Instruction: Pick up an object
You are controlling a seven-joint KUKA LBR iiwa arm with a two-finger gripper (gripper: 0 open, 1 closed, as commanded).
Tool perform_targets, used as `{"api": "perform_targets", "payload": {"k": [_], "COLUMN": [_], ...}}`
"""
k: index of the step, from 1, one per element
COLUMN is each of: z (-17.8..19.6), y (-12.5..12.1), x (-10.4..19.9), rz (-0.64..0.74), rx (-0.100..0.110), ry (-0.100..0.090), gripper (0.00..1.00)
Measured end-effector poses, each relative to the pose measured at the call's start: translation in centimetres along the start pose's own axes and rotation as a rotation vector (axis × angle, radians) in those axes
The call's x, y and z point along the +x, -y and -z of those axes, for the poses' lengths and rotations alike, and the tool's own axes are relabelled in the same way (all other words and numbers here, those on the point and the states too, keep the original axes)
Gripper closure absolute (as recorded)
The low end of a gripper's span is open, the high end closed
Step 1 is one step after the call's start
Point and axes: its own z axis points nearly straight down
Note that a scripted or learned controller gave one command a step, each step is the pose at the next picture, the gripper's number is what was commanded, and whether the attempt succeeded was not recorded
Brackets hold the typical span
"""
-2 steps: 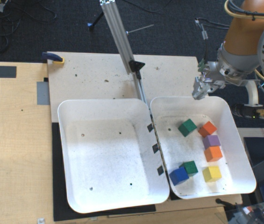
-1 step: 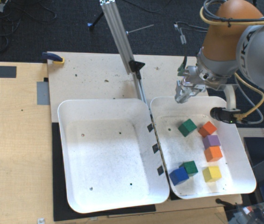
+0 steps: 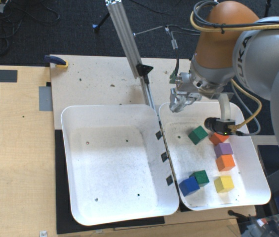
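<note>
Gripper (image 3: pixel 178 102) above far-left corner of right bin (image 3: pixel 258 191), close to the rim beside the left bin (image 3: pixel 80 132); nothing between fingers, open or closed state not discernible. 7 blocks in right bin: green block (image 3: pixel 197 135) nearest gripper with bare floor around it; red (image 3: pixel 219 138), purple (image 3: pixel 223 149), orange (image 3: pixel 225 162), yellow (image 3: pixel 223 183) in a column toward right wall; blue (image 3: pixel 189 185) touching second green (image 3: pixel 200 177) near the divider. "KU" legible on arm (image 3: pixel 258 48).
</note>
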Motion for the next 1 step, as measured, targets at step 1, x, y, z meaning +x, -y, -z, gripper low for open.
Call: {"api": "perform_targets", "payload": {"k": [1], "z": [-0.89], "y": [-1.1], "x": [4.89], "rz": [0.0], "rx": [-0.002], "ry": [0.001], "gripper": [1.0]}}
